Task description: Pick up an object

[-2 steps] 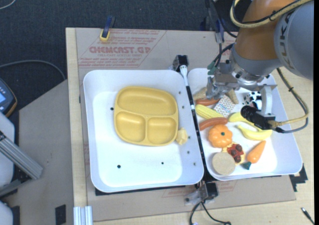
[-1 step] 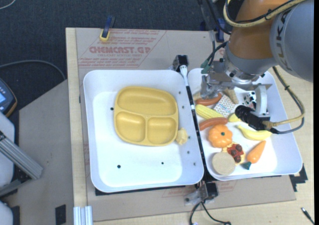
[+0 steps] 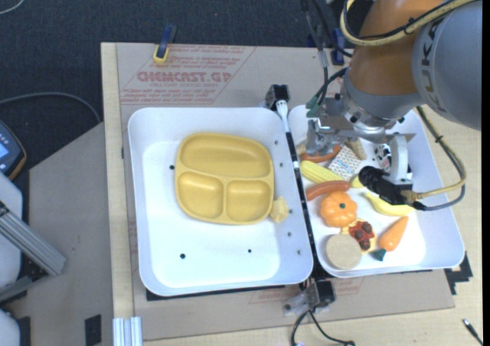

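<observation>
Right bin (image 3: 440, 249), and it's crowded: a small orange toy pumpkin (image 3: 338, 209) sits near the middle of the heap, with a pale round biscuit-coloured disc (image 3: 343, 251) just below it toward the near rim. Touching the pumpkin's upper side is a reddish sausage-shaped piece (image 3: 325, 188), and above that a yellow corn cob (image 3: 316, 172) lies close to the wall between the bins. To the pumpkin's right there's a small dark red berry cluster (image 3: 361, 231), then an orange carrot (image 3: 393, 233) tilted with its green tip toward the near rim, and a yellow banana (image 3: 385, 204) above the carrot.

The gripper (image 3: 328, 140) is down over the far part of this pile, above the corn cob and a white dotted packet (image 3: 347, 161). Whether the fingers are open or closed, I cannot tell; the metal parts there blur together, and nothing can be seen held between them. The grey arm with its orange band (image 3: 390, 27) looms over the bin's far right corner.

Over in the left bin (image 3: 153, 245), a yellow three-compartment plastic tray (image 3: 225, 177) lies flat, with a small pale yellow piece (image 3: 279, 210) touching its right corner. Both bins rest on the cardboard-covered worktop (image 3: 191, 69).
</observation>
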You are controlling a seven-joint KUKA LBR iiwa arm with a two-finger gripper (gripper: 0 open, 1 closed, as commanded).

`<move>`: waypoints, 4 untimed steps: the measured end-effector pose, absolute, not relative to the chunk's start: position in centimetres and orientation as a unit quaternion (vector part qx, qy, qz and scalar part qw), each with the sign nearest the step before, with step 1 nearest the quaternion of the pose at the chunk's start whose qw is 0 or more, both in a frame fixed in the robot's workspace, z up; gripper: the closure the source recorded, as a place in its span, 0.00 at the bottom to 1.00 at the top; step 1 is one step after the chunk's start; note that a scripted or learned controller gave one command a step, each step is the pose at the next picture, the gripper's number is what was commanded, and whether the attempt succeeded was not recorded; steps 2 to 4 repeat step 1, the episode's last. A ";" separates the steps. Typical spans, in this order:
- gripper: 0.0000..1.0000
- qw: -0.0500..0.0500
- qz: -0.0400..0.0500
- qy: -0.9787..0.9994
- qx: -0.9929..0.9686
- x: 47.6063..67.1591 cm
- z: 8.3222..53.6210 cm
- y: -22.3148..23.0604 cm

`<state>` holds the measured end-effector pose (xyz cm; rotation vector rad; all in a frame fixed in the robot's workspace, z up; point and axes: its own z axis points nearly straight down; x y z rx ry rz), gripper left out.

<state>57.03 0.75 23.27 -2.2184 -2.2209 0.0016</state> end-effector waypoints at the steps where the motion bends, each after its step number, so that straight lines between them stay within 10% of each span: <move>1: 1.00 0.002 0.001 -0.707 -0.707 56.5 23.2 0.5; 4: 1.00 0.002 0.001 -0.707 -0.707 56.5 23.2 0.5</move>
